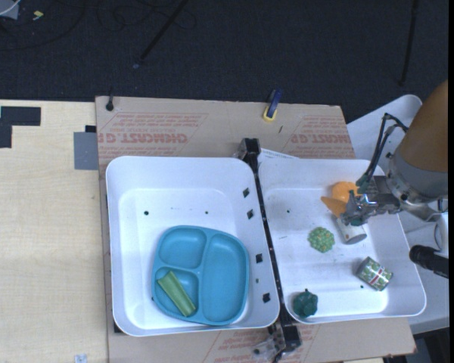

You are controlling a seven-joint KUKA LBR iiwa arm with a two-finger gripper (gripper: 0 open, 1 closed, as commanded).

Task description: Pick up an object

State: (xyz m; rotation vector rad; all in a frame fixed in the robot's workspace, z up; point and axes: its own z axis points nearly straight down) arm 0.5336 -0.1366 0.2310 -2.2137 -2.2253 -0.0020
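The orange object (339,197) lies in the right bin (397,308), touching the claw (353,219) on its upper-left side, close under that bin's far wall. You cannot tell from this view whether the claw is spread or pressed together, nor whether anything sits between its fingers; the tip is a small dark and silver cluster low over the bin floor.

Look at the room around the claw. To its lower left, just beside it, sits a green bumpy ball (321,239). Below and slightly right of the claw a small striped can (374,273) lies on its side, near the bin's right wall. Further down and to the left, a dark green lump (306,304) rests against the near rim. Between these things the white floor is bare, widest to the claw's left toward the black divider (258,218) where the two bins meet. The right wall runs close beside the claw on your arm's side, so that flank is tight.

Well to the left of the claw, across the divider, the left bin (125,203) holds a blue compartment tray (204,276) with a light green stick (176,293) lying slantwise in its lower-left compartment.

The arm (431,138) comes in from the right over the bin's corner, its orange band above the grey wrist, and leans down leftward so the claw sits in the upper right part of the bin. Both bins rest on cardboard on the worktop (38,233).
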